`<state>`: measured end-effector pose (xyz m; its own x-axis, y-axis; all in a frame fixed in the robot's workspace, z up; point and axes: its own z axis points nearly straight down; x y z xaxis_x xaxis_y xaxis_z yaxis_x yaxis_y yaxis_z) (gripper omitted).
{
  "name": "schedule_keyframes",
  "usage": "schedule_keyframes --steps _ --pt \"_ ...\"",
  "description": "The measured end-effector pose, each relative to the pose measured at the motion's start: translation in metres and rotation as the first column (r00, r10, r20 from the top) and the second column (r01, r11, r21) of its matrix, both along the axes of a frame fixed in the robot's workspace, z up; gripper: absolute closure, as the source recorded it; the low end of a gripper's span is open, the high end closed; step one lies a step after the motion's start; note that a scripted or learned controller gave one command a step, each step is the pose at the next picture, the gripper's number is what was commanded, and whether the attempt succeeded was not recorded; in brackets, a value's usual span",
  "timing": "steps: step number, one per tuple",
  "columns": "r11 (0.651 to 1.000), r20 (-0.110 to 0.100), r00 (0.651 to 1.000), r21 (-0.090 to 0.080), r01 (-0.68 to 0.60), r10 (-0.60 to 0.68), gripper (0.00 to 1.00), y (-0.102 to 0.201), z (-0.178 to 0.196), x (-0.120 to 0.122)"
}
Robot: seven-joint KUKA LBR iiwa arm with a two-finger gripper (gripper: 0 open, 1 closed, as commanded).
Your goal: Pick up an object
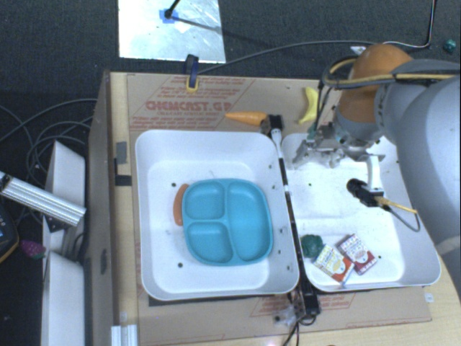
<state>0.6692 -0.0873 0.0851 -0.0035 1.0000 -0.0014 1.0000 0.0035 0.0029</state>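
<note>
Claw (310,153): over the far-left corner of the right bin (331,207), low over the white floor, near the divider between the bins. Whether it's wide or narrow can't be told from this angle. Nothing seen in its grip. The arm (403,114) comes in from the right, with its orange band above the wrist.

Right bin, 3 items, all at the near edge and well apart from the claw:
- 1 dark green lump (311,245), near-left corner, just beside the divider.
- 2 small flat packets, side by side and touching or nearly so: orange-and-white packet (332,262) just right of the green lump, red-and-white packet (358,253) right of that.

The floor under the claw is bare, so the pick candidates in this bin sit at the opposite end.

Left bin (155,164), 2 items:
- 1 blue divided plate (227,220), 3 compartments, lying flat, roughly centred.
- 1 orange-brown sausage (178,204), lying along the plate's left edge, touching it or just beside it.

Outside the bins, on the cardboard-covered table (209,92), 2 items:
- 1 carrot (246,118), just past the left bin's far rim.
- 1 banana (310,105), past the right bin's far rim, near the arm.

Beyond the table's far edge: 1 shiny foil sheet (171,20) on the dark floor.
</note>
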Motion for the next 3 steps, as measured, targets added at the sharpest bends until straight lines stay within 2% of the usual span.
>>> schedule_keyframes --steps 2,3 --pt "1.000 -0.001 1.000 0.000 -0.001 0.001 0.00 0.004 0.000 0.000" --pt "1.000 0.002 1.000 0.000 -0.003 0.003 1.00 0.004 0.011 0.001"
